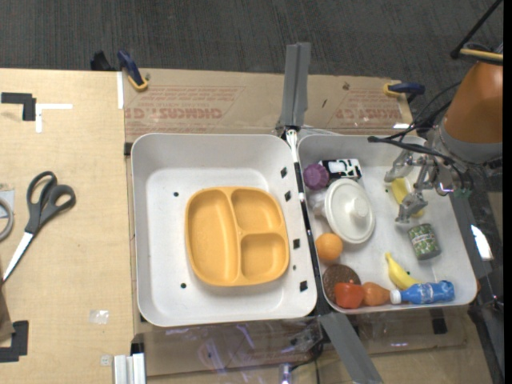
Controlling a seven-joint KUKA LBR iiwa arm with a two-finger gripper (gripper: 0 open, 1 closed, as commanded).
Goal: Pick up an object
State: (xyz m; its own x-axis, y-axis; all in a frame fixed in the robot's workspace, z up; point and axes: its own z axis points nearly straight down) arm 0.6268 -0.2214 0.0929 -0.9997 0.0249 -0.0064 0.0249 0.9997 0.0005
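Observation:
My gripper hangs over the upper right part of the right bin, fingers spread open. A small yellow piece lies in the gap between them; I see no grip on it. Just below the fingers lies a green can. In the same bin are a white round lid, a purple item, a black-and-white item, an orange, a brown round thing, a red tomato, a banana and a blue bottle.
The left bin holds a yellow divided plate. A grey post rises between the bins at the back. Scissors lie on the wooden bench at far left. Cables run beside the arm at the right.

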